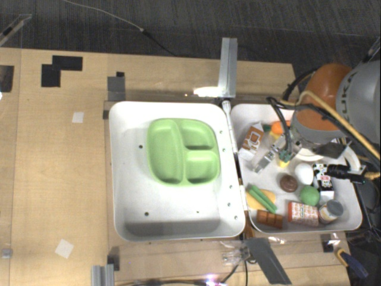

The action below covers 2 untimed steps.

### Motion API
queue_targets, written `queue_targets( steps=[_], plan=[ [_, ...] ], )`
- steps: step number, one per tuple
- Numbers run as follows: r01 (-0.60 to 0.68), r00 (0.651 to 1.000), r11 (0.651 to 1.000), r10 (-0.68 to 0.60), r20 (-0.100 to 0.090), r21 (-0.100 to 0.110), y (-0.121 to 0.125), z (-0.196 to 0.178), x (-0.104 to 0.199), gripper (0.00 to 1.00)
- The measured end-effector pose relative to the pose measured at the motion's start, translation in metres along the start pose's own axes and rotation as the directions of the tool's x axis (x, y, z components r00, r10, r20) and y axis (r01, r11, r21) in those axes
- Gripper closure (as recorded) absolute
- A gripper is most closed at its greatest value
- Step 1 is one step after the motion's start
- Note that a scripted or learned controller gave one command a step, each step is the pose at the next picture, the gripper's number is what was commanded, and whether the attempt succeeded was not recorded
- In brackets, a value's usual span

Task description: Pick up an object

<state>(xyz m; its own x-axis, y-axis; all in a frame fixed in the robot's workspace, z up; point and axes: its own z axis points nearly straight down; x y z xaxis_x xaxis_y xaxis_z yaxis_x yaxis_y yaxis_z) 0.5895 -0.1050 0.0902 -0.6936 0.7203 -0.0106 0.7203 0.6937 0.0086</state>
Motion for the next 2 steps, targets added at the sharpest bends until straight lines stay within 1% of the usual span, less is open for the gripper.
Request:
queue_targets(
  steps=[1,2],
  plan=[
    [-0.037,0.999,0.999,0.037,0.006,-0.003,-0.079,-0.003,0.059,0.0],
    [-0.103,0.995,0.995,0.103,0.012,-0.005,-0.06,-0.003,0.076,0.0]
  ],
)
